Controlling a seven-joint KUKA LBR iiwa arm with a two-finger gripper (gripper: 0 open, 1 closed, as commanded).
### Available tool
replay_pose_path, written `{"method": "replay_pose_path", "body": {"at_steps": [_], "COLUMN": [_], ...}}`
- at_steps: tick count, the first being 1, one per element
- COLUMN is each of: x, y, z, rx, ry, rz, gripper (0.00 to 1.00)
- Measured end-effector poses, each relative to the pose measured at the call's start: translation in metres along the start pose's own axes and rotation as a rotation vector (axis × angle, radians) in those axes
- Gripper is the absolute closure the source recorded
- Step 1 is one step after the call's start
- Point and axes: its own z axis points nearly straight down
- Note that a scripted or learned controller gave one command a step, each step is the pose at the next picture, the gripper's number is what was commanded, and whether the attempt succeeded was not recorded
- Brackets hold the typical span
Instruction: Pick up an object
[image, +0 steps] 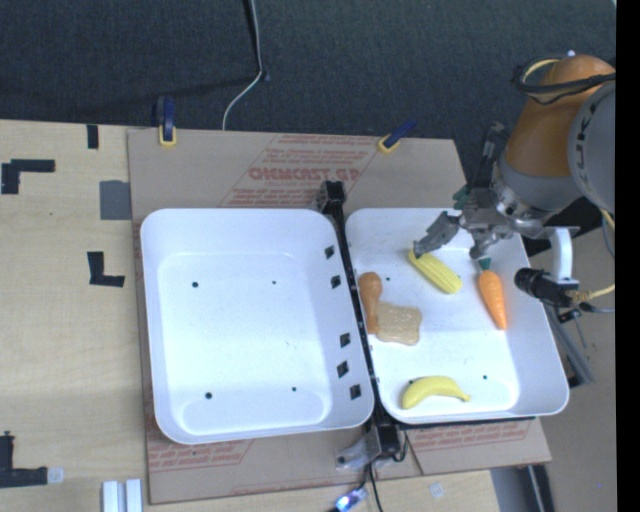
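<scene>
We look down at a slant on two shallow white bins side by side on a sheet of cardboard (300, 165). We take the right bin (535, 400) as our landmark. The left bin (240, 330) touches its left wall along a black divider.

Inside the right bin, near its far edge, lies a yellow corn cob (437, 271). Just right of the cob, close to the bin's right wall, lies an orange carrot (492, 299). Against the bin's left wall rests an orange sausage-shaped piece (370, 296), with a tan slice of bread (397, 323) touching it toward the bin's middle. Near the bin's front edge lies a yellow banana (433, 391).

The arm (555, 110) reaches in over the bin's far right corner. Its gripper (457, 243) hangs just above the corn cob and carrot. We see its two fingers (432, 238) spread apart, with nothing between them.
</scene>
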Motion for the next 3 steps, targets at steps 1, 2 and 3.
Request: {"method": "replay_pose_path", "body": {"at_steps": [1,2,3], "x": [0.037,0.042,0.026], "y": [0.025,-0.058,-0.009], "z": [0.125,0.121,-0.122], "rx": [0.004,-0.001,-0.02], "ry": [0.001,0.0,-0.005], "rz": [-0.003,0.002,-0.001], "gripper": [0.0,0.0,0.0]}}
